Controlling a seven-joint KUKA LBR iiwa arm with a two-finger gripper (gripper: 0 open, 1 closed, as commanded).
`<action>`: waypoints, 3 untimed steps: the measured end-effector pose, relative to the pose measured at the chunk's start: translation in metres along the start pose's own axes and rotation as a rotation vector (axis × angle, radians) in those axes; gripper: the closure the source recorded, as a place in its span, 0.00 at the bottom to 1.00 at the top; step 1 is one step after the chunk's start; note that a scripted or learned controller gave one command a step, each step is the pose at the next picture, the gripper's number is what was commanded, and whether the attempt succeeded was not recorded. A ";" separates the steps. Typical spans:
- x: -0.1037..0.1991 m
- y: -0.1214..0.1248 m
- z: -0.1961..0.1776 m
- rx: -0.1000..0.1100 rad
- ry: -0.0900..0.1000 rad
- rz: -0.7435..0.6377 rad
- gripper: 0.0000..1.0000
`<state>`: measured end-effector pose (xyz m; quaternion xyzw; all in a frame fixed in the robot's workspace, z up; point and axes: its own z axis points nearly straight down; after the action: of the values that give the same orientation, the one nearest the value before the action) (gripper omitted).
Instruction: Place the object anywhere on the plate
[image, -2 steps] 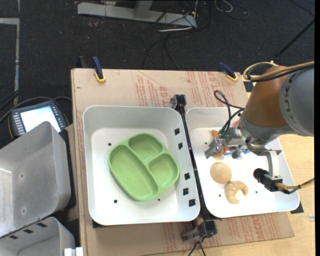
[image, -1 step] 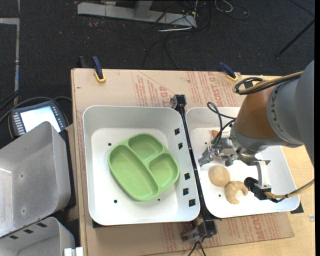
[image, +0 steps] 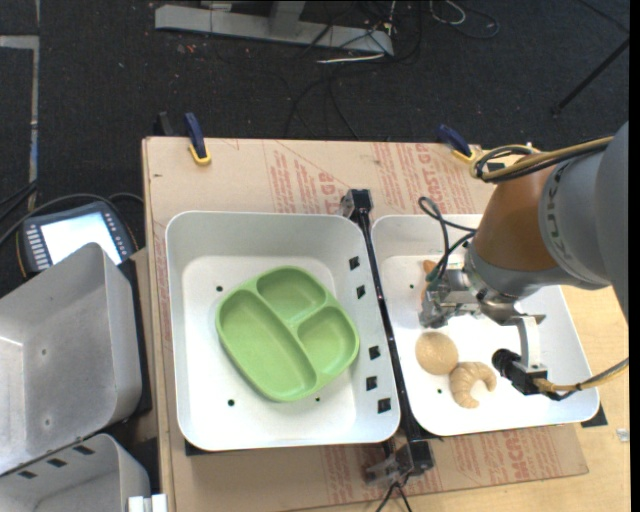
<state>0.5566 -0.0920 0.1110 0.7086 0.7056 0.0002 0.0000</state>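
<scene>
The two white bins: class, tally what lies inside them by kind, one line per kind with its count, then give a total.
Green divided plate: 1, in the left bin
Tan bread roll: 1, in the right bin
Tan croissant: 1, in the right bin
Total: 3

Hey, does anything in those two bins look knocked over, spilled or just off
Nothing stands out. The green plate lies flat in the left bin, set at an angle but intact. The round roll and the croissant sit in the right bin, near the gripper. No spill shows.
</scene>
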 end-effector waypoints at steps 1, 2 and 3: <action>0.000 -0.002 -0.063 -0.005 -0.001 -0.007 1.00; 0.000 0.000 -0.116 -0.005 -0.001 -0.008 1.00; 0.001 0.000 -0.112 0.000 -0.001 -0.007 1.00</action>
<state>0.5566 -0.0915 0.2229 0.7061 0.7081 -0.0001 0.0005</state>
